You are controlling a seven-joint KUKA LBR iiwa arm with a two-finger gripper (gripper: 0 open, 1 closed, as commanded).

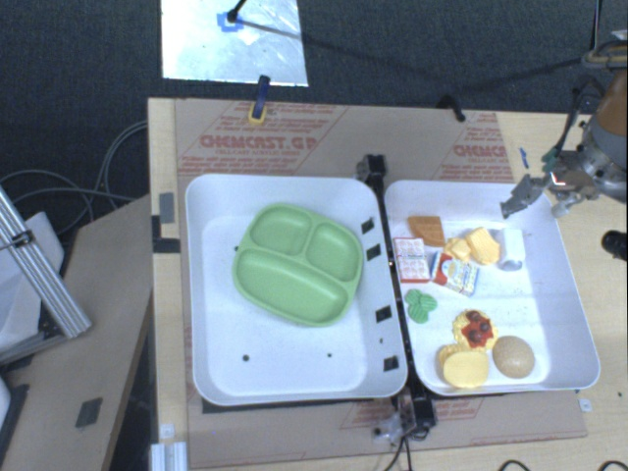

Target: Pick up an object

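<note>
**Bench, carpet and clutter around the work area**

Dark blue-grey carpet (78, 57) covers the floor at the top and left of the camera view. A shiny silver sheet (234, 27) lies on it, marked with a small blue patch and crossed by a thin black cable (412, 62) running off to the right. The bench top is a tan cardboard sheet (324, 135) printed with red lettering, with a blue-and-yellow clamp (260, 101) at its far edge. To the left sit a lower beige table (98, 332), grey cables (118, 155) and a slanted aluminium rail (34, 263). Lighting is even, with soft shadows.
</note>
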